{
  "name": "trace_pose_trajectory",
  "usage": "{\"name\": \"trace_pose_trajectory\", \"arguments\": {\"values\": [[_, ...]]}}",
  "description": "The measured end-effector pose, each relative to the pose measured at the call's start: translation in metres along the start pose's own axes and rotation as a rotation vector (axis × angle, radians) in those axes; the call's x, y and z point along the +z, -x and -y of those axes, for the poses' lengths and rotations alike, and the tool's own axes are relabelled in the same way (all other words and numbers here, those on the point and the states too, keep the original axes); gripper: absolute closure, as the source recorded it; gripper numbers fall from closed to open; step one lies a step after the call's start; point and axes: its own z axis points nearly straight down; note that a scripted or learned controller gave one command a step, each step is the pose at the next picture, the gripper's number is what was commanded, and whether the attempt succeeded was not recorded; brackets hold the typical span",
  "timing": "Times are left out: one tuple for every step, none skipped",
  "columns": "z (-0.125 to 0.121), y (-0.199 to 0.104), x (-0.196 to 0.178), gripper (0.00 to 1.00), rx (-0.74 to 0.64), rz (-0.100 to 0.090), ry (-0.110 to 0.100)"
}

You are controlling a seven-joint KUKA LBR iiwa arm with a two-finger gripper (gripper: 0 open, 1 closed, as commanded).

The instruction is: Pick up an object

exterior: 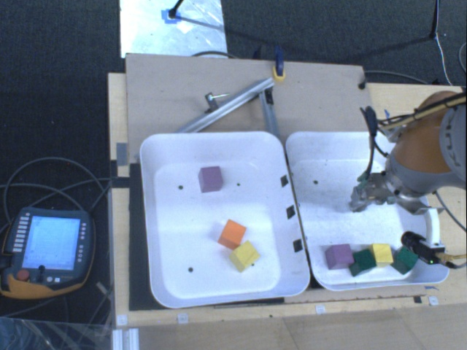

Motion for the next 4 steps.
{"name": "trace_pose_trajectory", "arguments": {"values": [[0.008, 0.000, -0.054, 1.00, 0.001, 0.001, 0.002], [0.006, 0.001, -0.104, 1.00, 0.000, 0.001, 0.003], [-0.005, -0.050, -0.114, 1.00, -0.006, -0.003, 0.000], [-0.012, -0.102, -0.124, 1.00, -0.007, -0.003, -0.001]]}}
